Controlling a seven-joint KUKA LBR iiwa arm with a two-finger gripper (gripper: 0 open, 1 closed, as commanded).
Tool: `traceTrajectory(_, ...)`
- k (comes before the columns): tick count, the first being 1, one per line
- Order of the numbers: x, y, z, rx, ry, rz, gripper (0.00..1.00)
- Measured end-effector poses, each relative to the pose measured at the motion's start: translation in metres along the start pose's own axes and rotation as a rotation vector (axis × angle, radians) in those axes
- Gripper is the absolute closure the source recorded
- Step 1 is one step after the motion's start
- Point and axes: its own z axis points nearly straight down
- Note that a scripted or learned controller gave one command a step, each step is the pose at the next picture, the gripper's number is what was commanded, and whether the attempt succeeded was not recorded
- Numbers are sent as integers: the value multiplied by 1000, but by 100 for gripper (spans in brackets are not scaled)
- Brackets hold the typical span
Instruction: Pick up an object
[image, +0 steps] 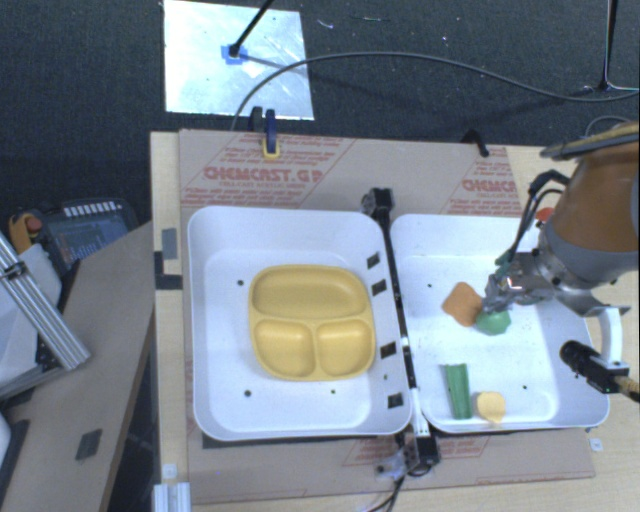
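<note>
In the right bin (530, 400) lie an orange-brown chunk (461, 302), a round green object (493, 322), a green stick-shaped piece (457, 389) and a small yellow piece (490, 405). My gripper (500, 296) hangs low over the green round object, just right of the orange chunk. The wrist hides the fingertips, and I see nothing lifted between them. The arm's orange band (600, 200) sits above, at the right edge.
The left bin (215, 260) holds a yellow divided plate (310, 322). A black divider with clips (388, 300) runs between the bins. A black bracket (590, 365) sticks out over the right bin's right side. Cables cross the dark floor behind.
</note>
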Motion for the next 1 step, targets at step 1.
traceTrajectory(1, 0, 2, -54, 0, 1, -1, 100)
